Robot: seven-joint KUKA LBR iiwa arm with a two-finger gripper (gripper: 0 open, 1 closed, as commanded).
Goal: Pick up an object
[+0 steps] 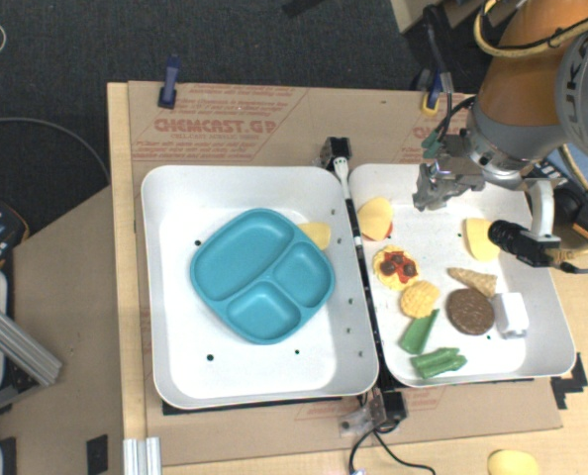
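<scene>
Evidently nothing is lifted yet: the gripper [435, 192] hovers near the right bin's [551, 349] far edge, jaw state impossible to tell, while the toy foods, including a peach slice [375, 218], lie ungrasped below it.

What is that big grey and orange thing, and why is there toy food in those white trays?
That big thing is a robot arm. It reaches in from the right, and the camera looks down on the bench from above. At the arm's end is a gripper, its hand for picking things up. It hangs over the right bin, and nothing shows in it.

The left bin holds a blue divided plate with a small yellow piece beside it. The right bin holds play food: a red and yellow piece, a tiny pizza, a waffle, a brown cookie and green vegetables. The robot's job is to pick one up.
</scene>
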